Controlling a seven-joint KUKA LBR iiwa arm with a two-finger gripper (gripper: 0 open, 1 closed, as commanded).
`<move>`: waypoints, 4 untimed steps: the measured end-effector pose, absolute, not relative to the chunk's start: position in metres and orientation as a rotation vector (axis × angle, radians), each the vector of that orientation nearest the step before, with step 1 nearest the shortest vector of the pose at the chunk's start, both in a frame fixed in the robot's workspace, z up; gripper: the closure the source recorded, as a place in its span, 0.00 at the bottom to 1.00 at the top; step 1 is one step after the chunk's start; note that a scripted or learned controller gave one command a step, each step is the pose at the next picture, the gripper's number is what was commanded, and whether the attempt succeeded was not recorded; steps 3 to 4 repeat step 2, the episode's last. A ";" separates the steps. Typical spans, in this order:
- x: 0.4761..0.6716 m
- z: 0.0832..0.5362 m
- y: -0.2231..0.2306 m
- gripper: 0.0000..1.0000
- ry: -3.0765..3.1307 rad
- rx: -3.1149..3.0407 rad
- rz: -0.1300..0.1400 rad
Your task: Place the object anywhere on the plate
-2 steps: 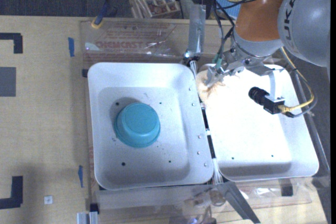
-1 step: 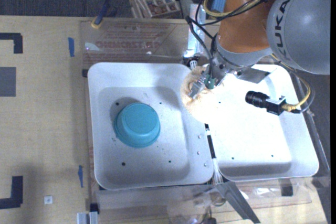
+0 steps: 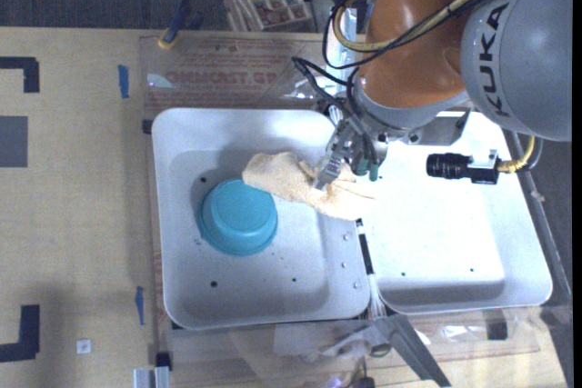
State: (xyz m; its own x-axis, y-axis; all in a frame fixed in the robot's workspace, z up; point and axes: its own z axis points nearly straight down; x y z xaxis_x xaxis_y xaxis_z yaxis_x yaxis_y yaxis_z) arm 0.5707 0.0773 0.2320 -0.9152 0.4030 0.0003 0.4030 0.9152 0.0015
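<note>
I saw the arm (image 3: 455, 41) reaching in from the right, its tool (image 3: 341, 164) angled down over the left bin (image 3: 173, 150). The tool's fingers were pinching the right end of the yellowish cloth (image 3: 282, 177), which lay crumpled beside the blue bowl (image 3: 238, 215). The right bin (image 3: 455, 241) offered open floor near the divider.

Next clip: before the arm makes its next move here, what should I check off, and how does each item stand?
1. Gripper over the cloth: ok.
2. Cloth gripped between the fingers: cannot tell.
3. A plate in view as target: not ok; the left bin holds a blue bowl, upside down.
4. Cloth apart from the bowl: cannot tell; they lie very close.
5. Cloth inside one bin: not ok; it drapes across the rim toward the right bin.
</note>
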 end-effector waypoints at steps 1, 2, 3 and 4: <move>0.555 0.225 0.094 1.00 -3.143 -0.025 -0.003; 0.556 0.226 0.093 0.00 -3.144 -0.026 -0.003; 0.556 0.226 0.093 0.00 -3.144 -0.026 -0.003; 0.556 0.226 0.093 0.00 -3.144 -0.026 -0.003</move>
